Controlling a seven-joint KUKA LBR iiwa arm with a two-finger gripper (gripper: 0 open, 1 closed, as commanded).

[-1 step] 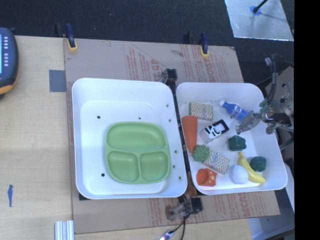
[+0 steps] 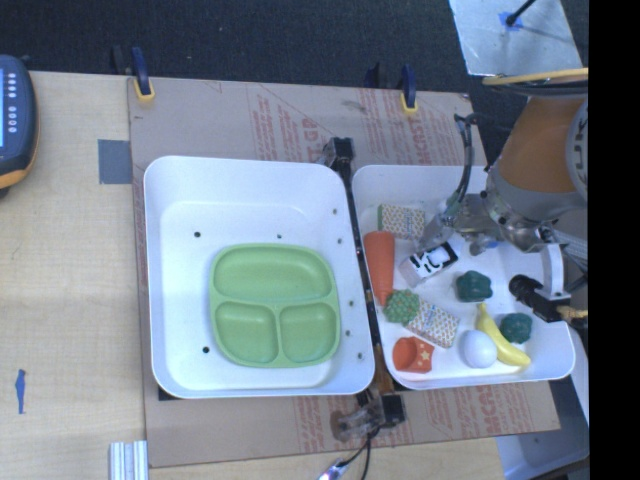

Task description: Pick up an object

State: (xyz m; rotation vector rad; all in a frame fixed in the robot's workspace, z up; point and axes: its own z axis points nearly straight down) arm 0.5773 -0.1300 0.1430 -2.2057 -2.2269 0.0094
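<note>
A green divided tray lies in the neighbouring bin, well apart from my pincer. A blue clamp sits up-view of my pincer.

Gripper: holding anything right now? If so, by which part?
Cannot be told. The gripper sits low in the right bin, just above the small black-and-white object, but the wrist hides any grasp. The carrot alongside lies untouched.

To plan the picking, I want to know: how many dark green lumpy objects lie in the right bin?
2. One dark green lump lies near the bin's middle; the other is nearer the right wall, just above the banana. The arm may hide more.
</note>
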